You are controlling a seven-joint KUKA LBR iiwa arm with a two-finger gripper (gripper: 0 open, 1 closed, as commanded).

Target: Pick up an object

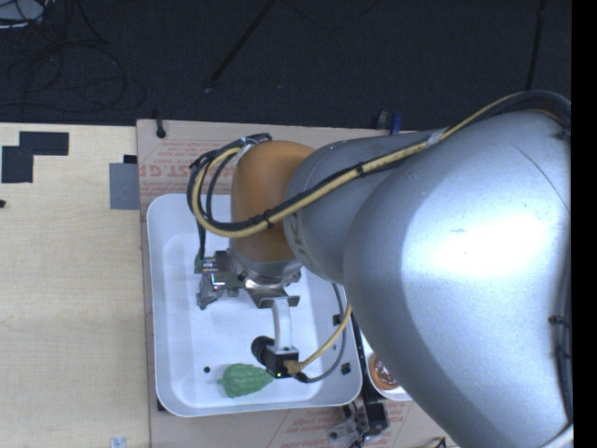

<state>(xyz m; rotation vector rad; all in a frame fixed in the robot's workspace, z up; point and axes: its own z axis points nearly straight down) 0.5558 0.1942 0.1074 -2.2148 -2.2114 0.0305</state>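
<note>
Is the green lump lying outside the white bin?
No, the green lump lies on the floor of the white bin, close to its near wall.

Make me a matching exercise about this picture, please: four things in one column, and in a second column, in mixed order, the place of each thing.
Things
1. green lump
2. orange band
3. gripper
4. white bin

Places
A. around the arm, just above the gripper
B. on the bench, partly under the arm
C. over the left part of the bin
D. inside the bin, near its lower edge in the view

Pairs: 1-D, 2-A, 3-C, 4-B
</note>
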